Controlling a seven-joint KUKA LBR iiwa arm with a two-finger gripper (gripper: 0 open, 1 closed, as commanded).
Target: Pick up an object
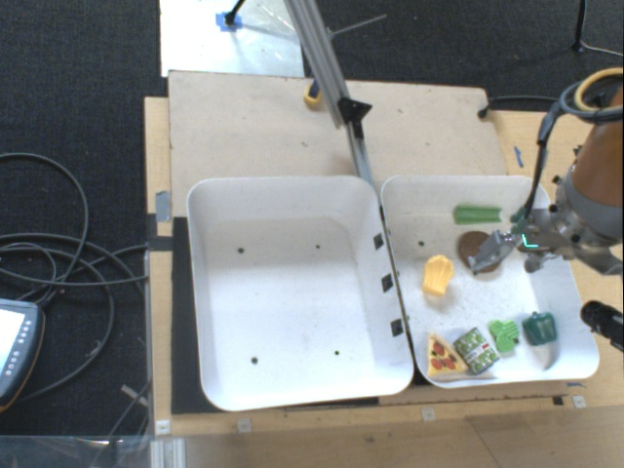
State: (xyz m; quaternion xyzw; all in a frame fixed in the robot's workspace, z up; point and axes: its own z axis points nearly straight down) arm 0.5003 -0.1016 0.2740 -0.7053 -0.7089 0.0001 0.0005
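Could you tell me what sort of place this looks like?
Probably a robotics lab bench for grasping trials: a robot arm over two white bins, toy items like a pizza slice, and loose cables on carpet.

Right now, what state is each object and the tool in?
Tool: low over brown disc, grip unclear.
Brown disc: flat, partly covered.
Green block: lying flat.
Yellow piece: loose on floor.
Pizza slice: flat, against bin's near wall.
Left bin: unoccupied.
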